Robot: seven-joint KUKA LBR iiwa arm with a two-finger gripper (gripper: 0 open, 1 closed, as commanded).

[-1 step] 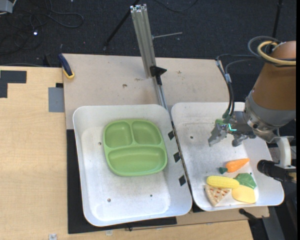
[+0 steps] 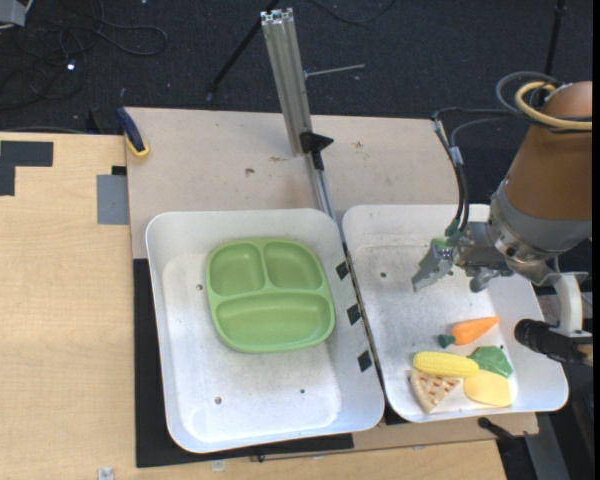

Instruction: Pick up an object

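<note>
A dark floor strewn with black cables lies behind a pale beige bench [image 2: 380, 158], and a light wooden panel sits to the bench's left. On the bench are two shallow white plastic bins: the left bin [image 2: 180, 388] and the right bin [image 2: 400, 378], side by side, touching along their inner edges. A grey aluminium post [image 2: 288, 83] rises just behind the spot where the bins meet.

One green three-compartment plastic plate [image 2: 270, 295] lies in the left bin, toward its rear half, flat and alone.

Over to the right bin: five toy foods, all bunched in its near right corner. One orange carrot [image 2: 475, 329] lies furthest back in the bunch. Just in front of it is one yellow corn cob [image 2: 445, 364], with one green leafy piece [image 2: 494, 359] beside it to the right. At the very front are one tan wedge-shaped slice [image 2: 432, 391] and one yellow rounded piece [image 2: 489, 390], side by side.

The grey arm with its orange band [image 2: 550, 173] comes in over the right bin's far right side. Its two-finger gripper [image 2: 458, 270] hangs above the bin's middle, behind the carrot and clear of the food bunch. The fingers are spread apart with nothing between them.
</note>
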